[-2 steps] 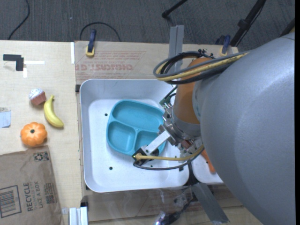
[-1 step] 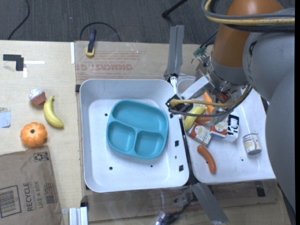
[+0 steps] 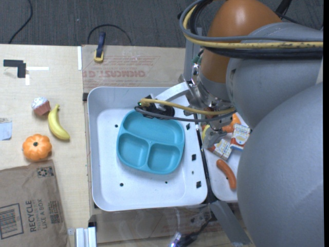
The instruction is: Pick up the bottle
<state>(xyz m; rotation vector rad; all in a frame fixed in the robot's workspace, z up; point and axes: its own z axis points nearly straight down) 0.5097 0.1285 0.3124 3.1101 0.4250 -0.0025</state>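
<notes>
My gripper [image 3: 209,127] hangs low over the left edge of the right bin [image 3: 222,188], right at the divide between the two bins. The wrist and the big grey arm [image 3: 267,86] cover most of that bin. Beside the gripper lie small printed cartons [image 3: 224,147], an orange item [image 3: 235,120] and a red sausage [image 3: 226,173]. Which of the partly hidden things is the bottle I cannot tell.
A blue divided plate [image 3: 151,142] lies in the left bin [image 3: 105,184]. On the wooden bench to the left sit a banana [image 3: 57,123], a small pumpkin [image 3: 37,147], a cupcake [image 3: 40,106] and a cardboard sheet [image 3: 28,205].
</notes>
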